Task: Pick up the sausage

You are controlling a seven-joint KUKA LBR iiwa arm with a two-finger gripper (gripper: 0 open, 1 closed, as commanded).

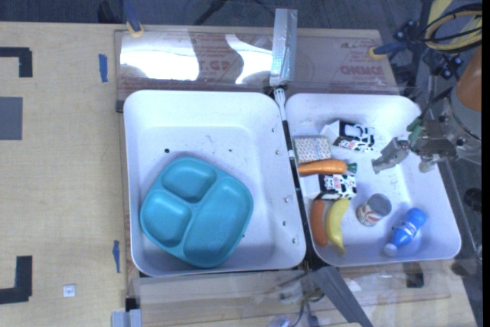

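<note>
One fixed camera looks down at a slant on both white bins, taking in bench and floor beyond.

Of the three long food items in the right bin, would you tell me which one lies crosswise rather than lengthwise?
The carrot, orange with a green tip, lies crosswise near the divider. The yellow banana and the reddish-brown sausage lie side by side lengthwise below it.

- Bins: white plastic, smooth, slight sheen.
- Plate: teal plastic, matt.
- Bench: pale wood, matt.
- Banana, sausage: glossy plastic.
- Gripper: grey metal.
</note>
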